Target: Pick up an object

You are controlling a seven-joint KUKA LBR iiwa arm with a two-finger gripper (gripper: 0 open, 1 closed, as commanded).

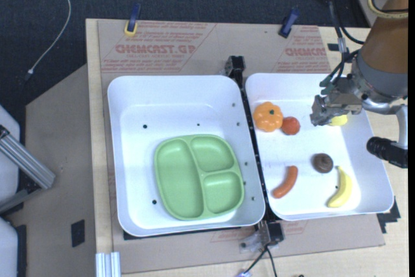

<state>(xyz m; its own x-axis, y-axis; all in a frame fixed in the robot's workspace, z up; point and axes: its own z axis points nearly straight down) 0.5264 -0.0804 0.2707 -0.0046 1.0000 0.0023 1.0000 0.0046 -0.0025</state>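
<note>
The tool hangs low over the far right part of the right bin, reaching in from the right. Something yellow shows just beneath it, perhaps between its fingers, but the view is too poor there to say, and I cannot tell whether the tool is released or clenched.

Also in the right bin lie a small pumpkin with a tomato touching its right side, a sausage nearer the front, a brown ball and a banana just in front of the ball.

The left bin holds a green tray with three compartments. Both bins sit side by side on the counter.
</note>
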